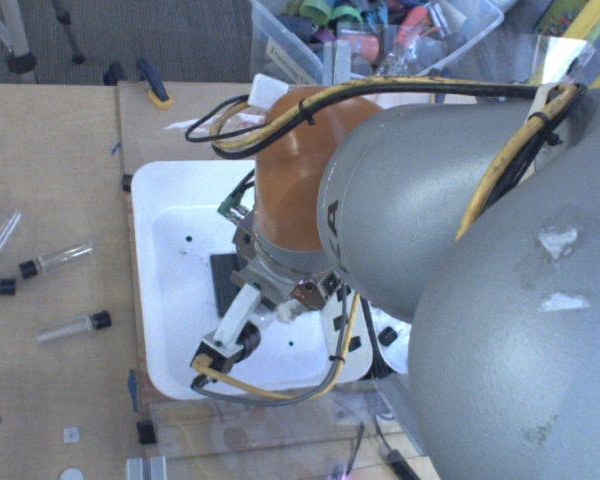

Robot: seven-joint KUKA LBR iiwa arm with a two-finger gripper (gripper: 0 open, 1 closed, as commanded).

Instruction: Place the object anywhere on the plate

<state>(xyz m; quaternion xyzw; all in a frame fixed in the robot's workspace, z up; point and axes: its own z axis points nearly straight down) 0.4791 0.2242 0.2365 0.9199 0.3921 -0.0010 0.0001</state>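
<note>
— Where is the tool?
— Your gripper is low inside the white bin, under the orange band of the grey arm. The wrist covers it, so I cannot tell you whether it is apart or together.

— And the object?
— A dark flat object lies on the bin floor, just beside the gripper towards the view's left. You cannot see whether the two touch.

— What lies around the bin?
— The bin rests on a tan wooden bench. Clear tubes with black caps lie scattered on the bench, well apart from the bin. Beyond the bench you have grey carpet and a clear plastic tub heaped with coloured toys.

— Any writing?
— A pale label on the tub's front is too small to read.
</note>
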